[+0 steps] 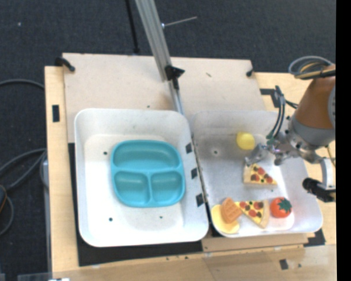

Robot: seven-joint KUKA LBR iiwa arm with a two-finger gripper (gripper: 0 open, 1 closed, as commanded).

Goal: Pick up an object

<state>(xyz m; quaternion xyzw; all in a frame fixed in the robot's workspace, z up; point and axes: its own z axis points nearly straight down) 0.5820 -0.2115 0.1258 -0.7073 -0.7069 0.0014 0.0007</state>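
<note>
The right bin (222, 127) holds several toy foods. A yellow ball (244, 140) lies near its middle, and a pizza slice (258, 175) sits just below it. Along the front edge are a tan pastry (230, 210), a second pizza slice (253, 211) and a red tomato (281, 207). My gripper (268, 156) hangs low over the bin, just above the upper pizza slice and to the right of the ball. Its fingers stand apart and open, with nothing between them.
The left bin (93, 127) carries a teal divided plate (147, 172). A metal post (158, 40) rises behind the bins. The arm's orange band (316, 101) and cables sit over the right bin's far right edge.
</note>
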